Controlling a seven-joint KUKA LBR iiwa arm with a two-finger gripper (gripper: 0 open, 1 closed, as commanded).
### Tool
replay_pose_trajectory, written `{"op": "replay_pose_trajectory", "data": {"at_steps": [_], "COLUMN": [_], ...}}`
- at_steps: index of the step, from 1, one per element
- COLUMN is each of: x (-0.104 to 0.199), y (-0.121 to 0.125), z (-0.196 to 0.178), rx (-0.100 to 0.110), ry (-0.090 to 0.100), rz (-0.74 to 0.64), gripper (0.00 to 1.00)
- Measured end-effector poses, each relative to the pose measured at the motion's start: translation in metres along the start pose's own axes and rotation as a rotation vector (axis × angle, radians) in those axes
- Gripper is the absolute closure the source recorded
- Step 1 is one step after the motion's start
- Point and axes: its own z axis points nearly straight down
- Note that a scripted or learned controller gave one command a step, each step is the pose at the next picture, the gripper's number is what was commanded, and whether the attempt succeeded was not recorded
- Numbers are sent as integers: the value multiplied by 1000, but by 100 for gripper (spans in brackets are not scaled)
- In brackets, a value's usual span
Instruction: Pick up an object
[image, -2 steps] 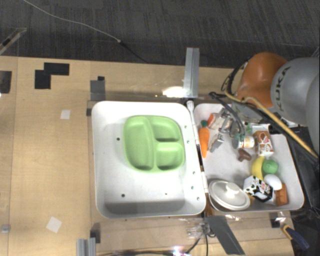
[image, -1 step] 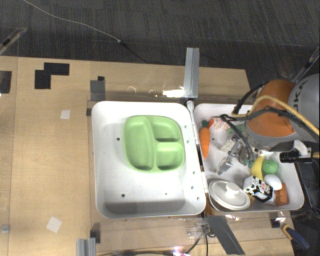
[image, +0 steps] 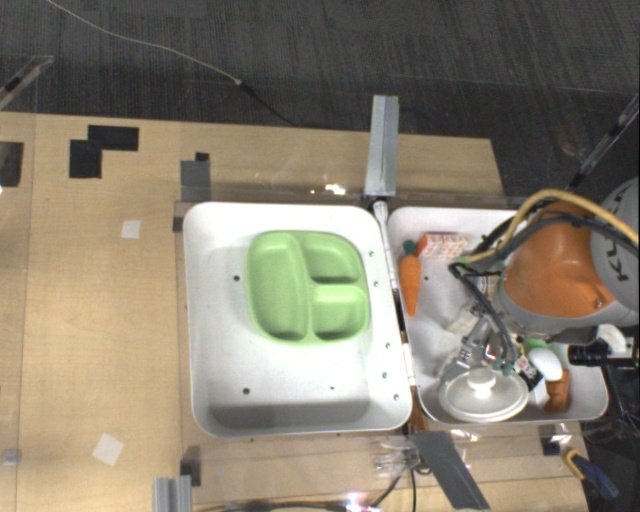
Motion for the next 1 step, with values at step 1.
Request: {"op": "replay_pose_trajectory", "data": {"at_steps": [1], "x": [-6], "y": [2], "z": [-14], "rx": [-5], "ry": [-19], "rz": [-3], "gripper": [100]}}
